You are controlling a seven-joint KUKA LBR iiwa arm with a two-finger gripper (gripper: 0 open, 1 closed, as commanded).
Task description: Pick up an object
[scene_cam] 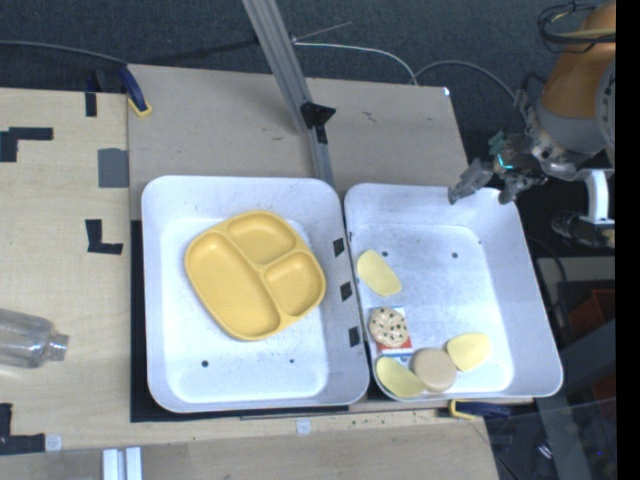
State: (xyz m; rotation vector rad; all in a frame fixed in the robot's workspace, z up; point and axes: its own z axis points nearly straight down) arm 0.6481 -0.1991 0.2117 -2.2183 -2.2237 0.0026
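Since any object will do for the task, the likeliest candidates are the small pieces in the right bin [500, 258]: a yellow oval piece [379, 273] near the bin's left wall, a cookie-printed packet [389, 327] just below it, and along the front edge a flat yellow piece [398, 378], a tan round disc [434, 369] overlapping it, and a yellow lump [468, 350] just beside the disc toward the front right corner. All look like light toy food, probably stiff plastic with smooth, somewhat slippery skins; none seems fragile. The yellow oval piece lies apart from the others, so it should be the easiest to take, pinched across its narrow width. The front cluster is crowded, and a grip there risks nudging neighbours or closing on two at once. In the left bin [160, 268] a yellow divided plate [255, 273] lies tilted across the middle; it is broad and shallow, and only its rim would offer a hold.

Outward from these, the gripper [484, 182] hovers over the back right corner of the right bin, well apart from every piece, with its two dark fingers spread and nothing between them. The arm leans in from the right, its orange band [580, 83] above the wrist. A clear bottle [28, 340] lies on the bench [60, 218] off the left bin's left edge.
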